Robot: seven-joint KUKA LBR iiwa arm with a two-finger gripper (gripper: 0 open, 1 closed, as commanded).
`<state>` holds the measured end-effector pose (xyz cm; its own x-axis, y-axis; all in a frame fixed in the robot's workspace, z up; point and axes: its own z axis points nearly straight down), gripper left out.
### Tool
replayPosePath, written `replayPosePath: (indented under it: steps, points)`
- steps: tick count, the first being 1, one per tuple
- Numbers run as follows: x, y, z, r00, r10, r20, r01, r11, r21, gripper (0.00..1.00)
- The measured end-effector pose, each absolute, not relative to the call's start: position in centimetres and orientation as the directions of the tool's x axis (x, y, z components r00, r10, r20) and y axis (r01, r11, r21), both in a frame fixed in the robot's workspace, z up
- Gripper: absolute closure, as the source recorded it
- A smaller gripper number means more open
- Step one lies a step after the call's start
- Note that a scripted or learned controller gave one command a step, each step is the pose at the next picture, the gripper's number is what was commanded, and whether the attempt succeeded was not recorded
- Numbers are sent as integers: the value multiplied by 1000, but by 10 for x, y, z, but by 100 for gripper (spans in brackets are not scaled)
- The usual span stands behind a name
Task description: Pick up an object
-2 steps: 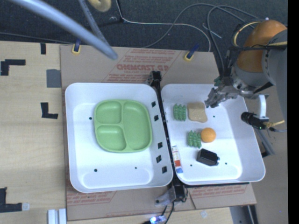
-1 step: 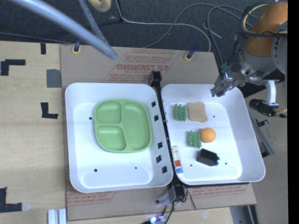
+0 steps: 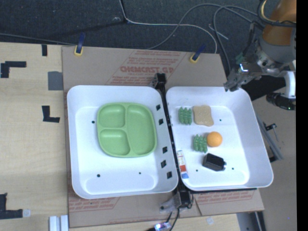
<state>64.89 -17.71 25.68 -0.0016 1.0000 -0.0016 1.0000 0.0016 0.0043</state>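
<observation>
The arm [image 3: 276, 18] is cut off at the frame's top-right corner; the small tube [image 3: 181, 163] is perhaps illegible.

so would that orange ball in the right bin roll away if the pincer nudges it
Probably. The orange ball looks round and smooth, so a sideways push would likely send it rolling across the flat right bin. The green ridged piece touching its left side might stop it that way. It may also slip from a shallow pinch.
</observation>
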Motion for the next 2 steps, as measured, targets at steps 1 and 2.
replayPosePath:
  steps: [1,2]
  points:
    - [645,-127,242,-4,1000,0,1000,4,-2,100]
    - [639,-71,249,-6,1000,2,1000,6,-1,100]
